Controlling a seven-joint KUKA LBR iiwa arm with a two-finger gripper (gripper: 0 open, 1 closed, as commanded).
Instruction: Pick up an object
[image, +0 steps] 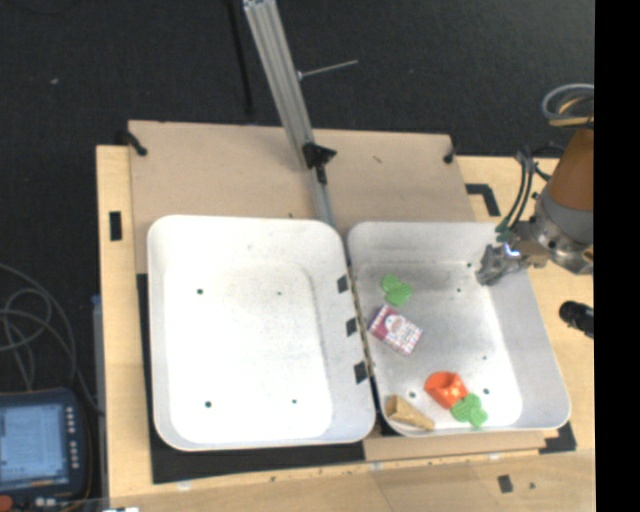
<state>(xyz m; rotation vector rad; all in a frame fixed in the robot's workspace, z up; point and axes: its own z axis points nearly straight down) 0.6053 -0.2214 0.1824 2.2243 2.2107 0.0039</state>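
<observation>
The right bin (520, 340) holds several small objects. A green piece (397, 291) lies near its upper left, with a pink and white box (394, 330) just below it. Toward the front edge sit an orange-red object (445, 387), a second green piece (468, 411) touching it, and a tan wedge (408, 411) at the front left corner. My gripper (493, 264) hangs over the bin's upper right edge, well to the right of the green piece and the box. Nothing is visible between its fingers.
The left bin (250, 330) lies beside the right one, with a row of black clips (352, 325) along the shared edge. A slanted metal pole (290, 100) rises behind the bins. A tablet (38, 440) and cables sit at the bench's left.
</observation>
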